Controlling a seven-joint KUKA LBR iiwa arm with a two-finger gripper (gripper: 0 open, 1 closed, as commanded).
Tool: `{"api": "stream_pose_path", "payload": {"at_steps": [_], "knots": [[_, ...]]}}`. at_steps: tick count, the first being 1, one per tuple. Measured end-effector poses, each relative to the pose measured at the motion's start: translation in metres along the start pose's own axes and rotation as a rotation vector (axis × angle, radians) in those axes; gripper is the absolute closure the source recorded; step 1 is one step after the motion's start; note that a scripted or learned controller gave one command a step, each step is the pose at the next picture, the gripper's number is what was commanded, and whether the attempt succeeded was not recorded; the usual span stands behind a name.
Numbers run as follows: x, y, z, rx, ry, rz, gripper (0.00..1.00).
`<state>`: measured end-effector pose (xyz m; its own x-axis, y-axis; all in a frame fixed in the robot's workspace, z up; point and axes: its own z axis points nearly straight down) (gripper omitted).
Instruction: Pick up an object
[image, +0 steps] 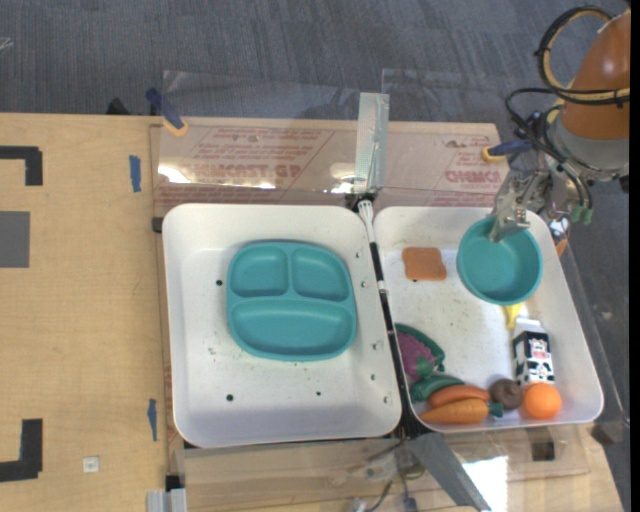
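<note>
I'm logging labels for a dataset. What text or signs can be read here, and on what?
Clear panel behind the left bin: red print, reversed and too blurred to read.
Clear panel behind the right bin: red print, reversed and too blurred to read.
Milk carton: black-and-white cow pattern, no readable words.

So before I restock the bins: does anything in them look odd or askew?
The teal bowl in the right bin looks tilted, its far rim raised at the gripper. The divided plate in the left bin lies flat.
</note>
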<state>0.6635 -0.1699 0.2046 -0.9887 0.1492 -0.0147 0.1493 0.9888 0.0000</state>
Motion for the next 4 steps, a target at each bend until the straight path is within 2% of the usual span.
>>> {"api": "stream_pose_path", "payload": {"at_steps": [1,2,3,4], "knots": [[0.027,-0.049,0.083,0.0,-0.001,-0.255,1.0],[0.029,-0.049,0.086,-0.002,0.005,-0.254,0.0],[0.007,-0.009,0.115,-0.001,0.003,-0.335,0.0],[0.038,0.024,0.114,-0.002,0.004,-0.374,0.0]]}}
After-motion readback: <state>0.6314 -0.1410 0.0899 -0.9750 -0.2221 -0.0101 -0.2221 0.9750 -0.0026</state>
